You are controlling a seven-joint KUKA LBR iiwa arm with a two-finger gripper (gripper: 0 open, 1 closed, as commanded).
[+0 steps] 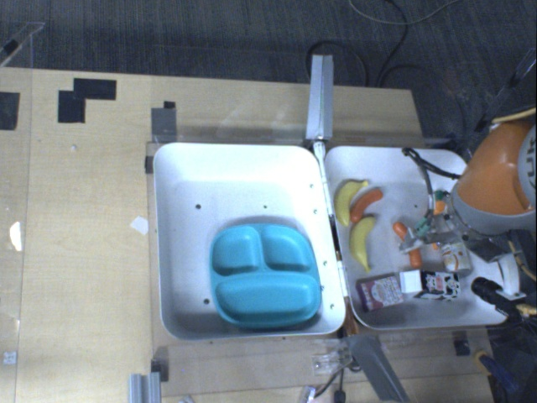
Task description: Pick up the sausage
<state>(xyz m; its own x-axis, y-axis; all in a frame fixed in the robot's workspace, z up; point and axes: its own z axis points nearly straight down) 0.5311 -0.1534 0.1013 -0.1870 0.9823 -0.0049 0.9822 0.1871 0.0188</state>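
Camera view, and the sausage (367,202) is not yet picked up — it lies on the floor of the right bin (382,162), toward that bin's left wall and nearer its far edge, tilted, wedged between two bananas. The upper banana (347,199) touches it on the left; the lower banana (362,240) sits just below, close against it. So the lift itself is all still to do.

The gripper (436,229) hangs low over the middle-right of the same bin, among small orange pieces (404,230) — whether it is spread or closed, I cannot tell, the wrist clutter hides that. Nothing that reads as the sausage is at the tool.

Room to move? Tight on the sausage's left: the bin's left wall and the divider post are right there, bananas both sides. The open approach looks to be from the right, across bare bin floor. Near edge is crowded — a dark carton (379,292) and a small cow-patterned box (439,285). The left bin (180,191) carries a blue tray (264,275), well apart.
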